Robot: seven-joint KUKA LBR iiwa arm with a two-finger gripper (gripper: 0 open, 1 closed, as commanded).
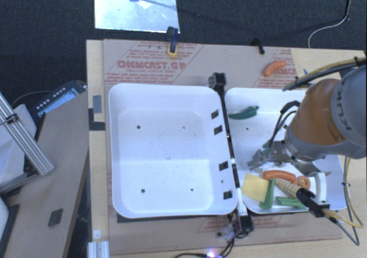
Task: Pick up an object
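Observation:
My gripper [259, 159] hangs low inside the right bin [248, 136], left of the arm's grey wrist and orange band. Just below it lie a red-orange sausage [279, 175] and a yellow wedge-shaped block [256, 186]. A green piece [268, 192] leans against the yellow block, a long green item [290, 200] lies by the front wall, and a small orange piece [303, 182] sits to the right of the sausage. A dark green pepper-like object [243, 113] rests near the bin's back left. Nothing shows between the gripper's tips.
The left bin [166, 99] stands beside the right one, with black clips along the shared wall [225, 131]. An orange toy [274, 68] lies on the board behind the right bin. A yellow and blue clamp [171, 42] sits at the board's back edge.

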